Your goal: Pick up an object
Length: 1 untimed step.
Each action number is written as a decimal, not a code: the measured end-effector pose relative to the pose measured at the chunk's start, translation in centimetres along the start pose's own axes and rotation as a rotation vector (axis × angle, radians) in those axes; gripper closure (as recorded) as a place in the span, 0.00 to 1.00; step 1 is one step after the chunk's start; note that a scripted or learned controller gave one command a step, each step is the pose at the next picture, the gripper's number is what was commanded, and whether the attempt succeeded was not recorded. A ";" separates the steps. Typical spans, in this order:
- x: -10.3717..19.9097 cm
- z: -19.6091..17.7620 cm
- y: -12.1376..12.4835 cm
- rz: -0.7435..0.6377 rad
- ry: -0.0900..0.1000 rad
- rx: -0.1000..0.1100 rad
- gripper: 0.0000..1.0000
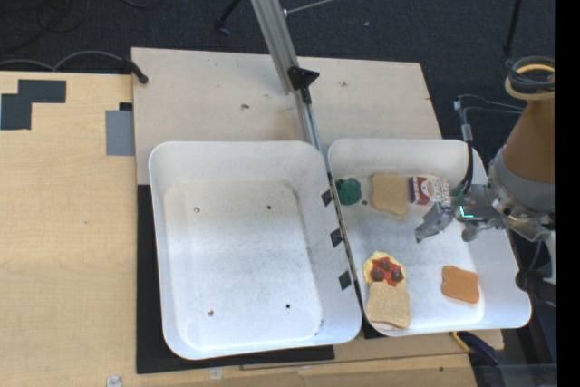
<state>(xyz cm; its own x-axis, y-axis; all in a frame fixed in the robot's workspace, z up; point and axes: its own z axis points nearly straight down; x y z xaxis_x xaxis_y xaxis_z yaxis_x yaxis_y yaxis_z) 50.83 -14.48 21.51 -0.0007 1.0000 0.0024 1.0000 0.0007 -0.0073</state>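
- Reaching in from the right, the arm [530,149] carries its gripper [450,224] low over the right bin [507,308], in that bin's upper middle.
- Two dark grey prongs splay down and apart below the wrist, so the pincer reads as spread wide, with nothing between its tips.
- Nearest thing: the small printed packet [426,190], lying just up and to the left of the pincer, close beside the left prong; whether they touch I cannot tell.
- Just beyond the packet, further left, lies the tan bread slice [390,193], and past that the green piece [348,189] near the divider between the bins.
- Below and to the right of the pincer, clear of it, sits the orange piece [460,285].
- Below and to the left lie the pizza slice with red topping [384,269] and, touching its lower edge, a second toast slice [388,306]; both are well apart from the pincer.
- The left bin [181,195] lies far off to the pincer's left.
- Judgement: the packet is the likeliest target, and the move turns on it sitting off to the upper left, not under the gap. Its long axis looks to run roughly left-right, though it is too small to be sure.
- The pincer would need a short shift up-left before dropping; a straight descent would probably close on bare bin floor.
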 end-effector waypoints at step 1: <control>-0.1 -0.2 0.1 0.004 -0.001 -0.004 0.00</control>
<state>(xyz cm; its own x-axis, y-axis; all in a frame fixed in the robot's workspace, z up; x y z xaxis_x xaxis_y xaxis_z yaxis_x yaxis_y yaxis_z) 50.89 -14.60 21.69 0.0029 1.0000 0.0012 1.0000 -0.0029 -0.0028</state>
